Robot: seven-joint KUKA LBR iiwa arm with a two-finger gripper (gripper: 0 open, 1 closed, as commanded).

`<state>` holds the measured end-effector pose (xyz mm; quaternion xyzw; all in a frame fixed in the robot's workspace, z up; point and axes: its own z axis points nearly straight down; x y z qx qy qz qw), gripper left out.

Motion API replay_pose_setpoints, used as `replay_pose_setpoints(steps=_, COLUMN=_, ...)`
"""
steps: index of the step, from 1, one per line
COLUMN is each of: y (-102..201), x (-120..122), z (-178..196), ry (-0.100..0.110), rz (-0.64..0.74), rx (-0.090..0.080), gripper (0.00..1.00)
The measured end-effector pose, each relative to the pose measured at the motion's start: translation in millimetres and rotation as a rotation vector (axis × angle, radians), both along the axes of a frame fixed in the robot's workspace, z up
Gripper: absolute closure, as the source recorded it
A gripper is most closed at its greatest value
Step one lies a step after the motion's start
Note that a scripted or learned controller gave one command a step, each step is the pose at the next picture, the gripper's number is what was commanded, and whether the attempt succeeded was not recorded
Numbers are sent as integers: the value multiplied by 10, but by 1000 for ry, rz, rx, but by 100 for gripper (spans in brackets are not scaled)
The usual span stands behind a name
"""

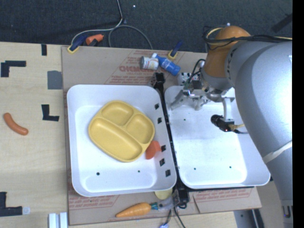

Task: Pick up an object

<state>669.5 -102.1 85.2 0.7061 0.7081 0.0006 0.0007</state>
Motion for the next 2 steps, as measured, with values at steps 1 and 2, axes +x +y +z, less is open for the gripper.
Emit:
replay_pose_setpoints(steps=1, y=-2, x=-5, z=105, ry=0, rz=1, rx=-3, gripper=100)
replay_pose_setpoints(steps=2, y=-2, x=-5, z=101, ry=1, rz=1, rx=-4, gripper=0)
